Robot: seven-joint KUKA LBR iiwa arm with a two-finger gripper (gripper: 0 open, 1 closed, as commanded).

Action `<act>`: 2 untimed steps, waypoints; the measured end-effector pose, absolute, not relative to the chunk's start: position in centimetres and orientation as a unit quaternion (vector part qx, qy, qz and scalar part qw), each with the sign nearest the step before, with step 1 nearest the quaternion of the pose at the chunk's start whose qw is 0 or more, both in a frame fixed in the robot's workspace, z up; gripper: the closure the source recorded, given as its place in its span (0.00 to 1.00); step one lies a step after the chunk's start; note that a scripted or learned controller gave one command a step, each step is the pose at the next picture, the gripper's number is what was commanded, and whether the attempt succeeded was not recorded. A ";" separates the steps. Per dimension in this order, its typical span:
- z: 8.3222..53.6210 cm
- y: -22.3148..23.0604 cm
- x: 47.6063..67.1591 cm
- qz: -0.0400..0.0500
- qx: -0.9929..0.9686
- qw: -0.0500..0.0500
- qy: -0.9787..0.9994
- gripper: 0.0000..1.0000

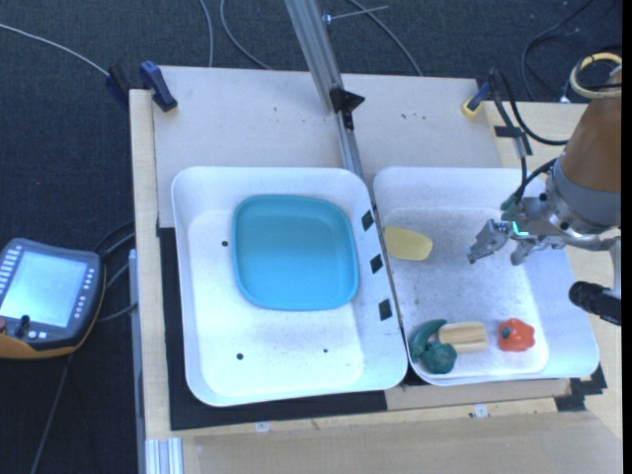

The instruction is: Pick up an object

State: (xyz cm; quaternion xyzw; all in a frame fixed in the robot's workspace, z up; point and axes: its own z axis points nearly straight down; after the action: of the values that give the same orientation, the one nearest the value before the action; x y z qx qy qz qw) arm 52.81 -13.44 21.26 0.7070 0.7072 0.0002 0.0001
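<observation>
Over the right bin (553, 205) the tool (500, 249) hangs above bare floor, fingers spread apart with nothing between them. Arm (592, 156) enters from the right edge, orange band above the grey wrist. Yellow flat piece (408, 243) lies near the bin's left wall, well apart from the tool. Along the front wall sit three items in a row: green object (432, 348) at left, tan block (464, 336) touching it, red pepper-like toy (515, 335) just beside the block to the right. All three are apart from the tool. Left bin (197, 265) holds a teal square plate (295, 251), upright, roughly centred toward the back. Both bins sit side by side on the counter (247, 117). A metal pole (316, 38) slants in from the top. Teach pendant (44, 294) lies on the floor at left.
</observation>
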 end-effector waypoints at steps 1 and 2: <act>21.3 -13.4 52.8 0.000 0.707 0.000 0.707 0.00; 15.0 -13.1 52.8 -0.001 0.707 -0.002 0.707 0.00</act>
State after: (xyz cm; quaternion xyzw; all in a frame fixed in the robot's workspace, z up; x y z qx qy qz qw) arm 52.76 -13.12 15.05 0.7070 0.7072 -0.0014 -0.0021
